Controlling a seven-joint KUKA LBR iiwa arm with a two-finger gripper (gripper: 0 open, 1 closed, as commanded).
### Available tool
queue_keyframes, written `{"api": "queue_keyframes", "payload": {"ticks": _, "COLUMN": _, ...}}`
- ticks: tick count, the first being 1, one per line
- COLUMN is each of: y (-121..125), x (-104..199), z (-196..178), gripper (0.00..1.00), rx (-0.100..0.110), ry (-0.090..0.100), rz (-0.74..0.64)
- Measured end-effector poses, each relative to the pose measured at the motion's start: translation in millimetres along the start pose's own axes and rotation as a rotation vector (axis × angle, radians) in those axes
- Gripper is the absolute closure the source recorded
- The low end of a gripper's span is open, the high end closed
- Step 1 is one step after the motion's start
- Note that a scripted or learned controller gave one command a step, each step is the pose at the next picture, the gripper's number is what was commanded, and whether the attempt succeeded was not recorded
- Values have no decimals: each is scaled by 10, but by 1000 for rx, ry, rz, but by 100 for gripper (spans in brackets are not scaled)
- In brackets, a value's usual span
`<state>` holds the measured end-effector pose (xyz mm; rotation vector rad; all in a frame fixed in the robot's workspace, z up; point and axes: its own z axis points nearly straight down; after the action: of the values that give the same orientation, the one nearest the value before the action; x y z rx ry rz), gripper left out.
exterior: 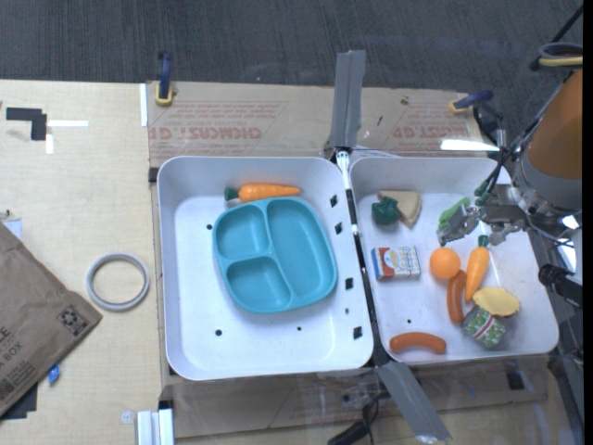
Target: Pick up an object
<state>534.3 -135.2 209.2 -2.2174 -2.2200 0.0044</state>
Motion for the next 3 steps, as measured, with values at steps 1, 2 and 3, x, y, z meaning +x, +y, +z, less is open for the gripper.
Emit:
{"api": "queue_keyframes", "payload": {"ticks": 1, "y": -139, "x": -77, "z": 1181, "gripper": 0, "rx": -4, "ry": -1, "rz": -232}}
{"api": "queue_keyframes", "payload": {"ticks": 2, "y": -139, "x": -82, "z": 1099, "gripper": 100, "rx": -3, "ry": -1, "rz": -229}}
{"api": "queue_keyframes", "payload": {"ticks": 3, "y": -139, "x": -83, "z": 1099, "gripper": 0, "rx": -2, "ry": -1, "rz": -230}}
